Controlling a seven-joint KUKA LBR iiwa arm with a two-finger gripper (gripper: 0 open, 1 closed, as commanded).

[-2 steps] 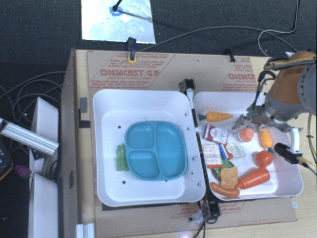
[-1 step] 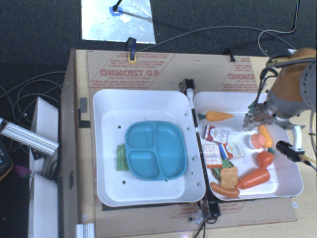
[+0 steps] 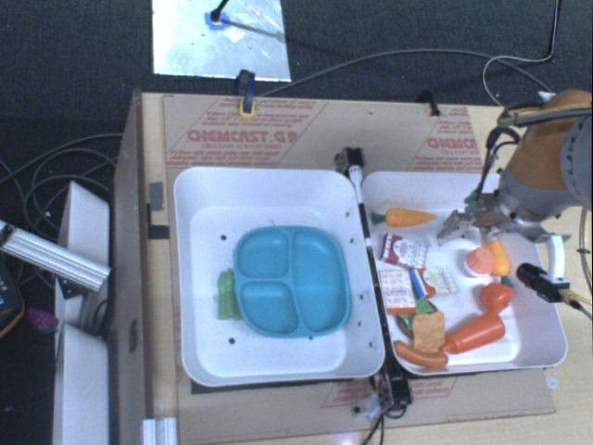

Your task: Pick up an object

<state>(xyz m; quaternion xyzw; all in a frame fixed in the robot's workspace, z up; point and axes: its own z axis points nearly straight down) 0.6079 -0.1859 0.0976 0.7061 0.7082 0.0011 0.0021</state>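
The right bin (image 3: 556, 341) holds several toy foods: an orange carrot (image 3: 410, 217) at the back left, a pink round piece (image 3: 479, 261), a small orange piece (image 3: 500, 257), a red pepper (image 3: 495, 297), a large orange-red carrot (image 3: 474, 333), a cracker (image 3: 428, 332), a sausage (image 3: 419, 356) and red-and-white packets (image 3: 400, 269). My gripper (image 3: 474, 220) hangs low over the back of this bin, just above the pink piece, with its grey fingers spread and nothing between them.
The left bin (image 3: 199, 248) carries a blue divided plate (image 3: 292, 281) and a green piece (image 3: 226, 295) by its left edge. A black clip (image 3: 350, 162) sits at the bins' shared wall. Cables run behind the bench.
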